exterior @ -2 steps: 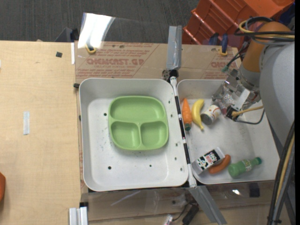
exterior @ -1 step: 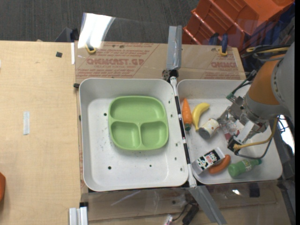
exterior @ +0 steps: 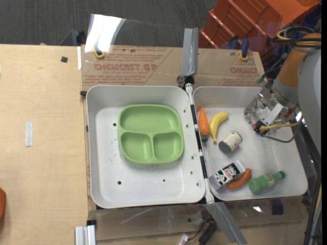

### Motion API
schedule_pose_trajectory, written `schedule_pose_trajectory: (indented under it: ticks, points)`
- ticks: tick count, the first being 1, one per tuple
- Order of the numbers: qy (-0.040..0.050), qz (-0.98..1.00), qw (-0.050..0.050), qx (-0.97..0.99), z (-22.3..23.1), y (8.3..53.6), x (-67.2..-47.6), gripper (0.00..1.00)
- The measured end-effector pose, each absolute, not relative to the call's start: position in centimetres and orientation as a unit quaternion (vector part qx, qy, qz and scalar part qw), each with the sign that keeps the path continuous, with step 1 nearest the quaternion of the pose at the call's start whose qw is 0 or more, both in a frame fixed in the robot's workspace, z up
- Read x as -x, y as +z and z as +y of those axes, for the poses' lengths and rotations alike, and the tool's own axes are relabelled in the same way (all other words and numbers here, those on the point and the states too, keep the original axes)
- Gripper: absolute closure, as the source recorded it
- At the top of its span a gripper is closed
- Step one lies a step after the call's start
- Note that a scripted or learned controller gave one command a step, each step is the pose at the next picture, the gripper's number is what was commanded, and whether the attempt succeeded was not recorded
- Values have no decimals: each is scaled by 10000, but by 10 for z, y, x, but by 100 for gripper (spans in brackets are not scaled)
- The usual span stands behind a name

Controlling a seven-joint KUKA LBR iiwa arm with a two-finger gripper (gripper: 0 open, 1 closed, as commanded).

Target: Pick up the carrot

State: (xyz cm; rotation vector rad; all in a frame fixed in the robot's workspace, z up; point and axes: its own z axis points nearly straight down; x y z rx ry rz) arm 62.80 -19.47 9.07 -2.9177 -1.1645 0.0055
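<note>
Start with the desk (exterior: 36,137): you have two shallow white bins on it side by side, and nothing about their contents suggests the pick has begun. The left bin (exterior: 102,188) carries a green divided plate (exterior: 151,133) sitting flat near its middle, and that plate has no part in this job. The right bin (exterior: 286,188) holds everything that matters. The arm (exterior: 306,80) reaches in from the right edge, and its end effector (exterior: 265,114) hangs over the upper right part of that bin, amid loose cables; you cannot tell from this angle how far apart it stands, and nothing is seen in its grasp. The green bottle (exterior: 265,181) lies on its side near the bin's front right corner, with a reddish sausage (exterior: 239,179) and a small black-and-white carton (exterior: 226,174) just beside it. A banana (exterior: 217,123) curves down the bin's upper left part, and a small white cup (exterior: 230,141) lies tipped just below it. The carrot (exterior: 203,122) lies lengthwise along the bin's left wall, close beside the banana, well apart from the end effector. So you should judge the task as barely started: the carrot rests untouched in the bin, and the whole approach, the descent, the closing and the lift are left to do.
</note>
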Motion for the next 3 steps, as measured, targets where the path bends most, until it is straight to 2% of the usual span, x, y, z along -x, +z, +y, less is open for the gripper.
schedule_pose_trajectory:
  ticks: [1,2,3]
  points:
    - [32,-3749,67,9270,-187,98,-629,100]
    - [41,-3727,28,9279,-192,99,-628,0]
    - [19,-2297,12,9733,-136,90,-494,0]
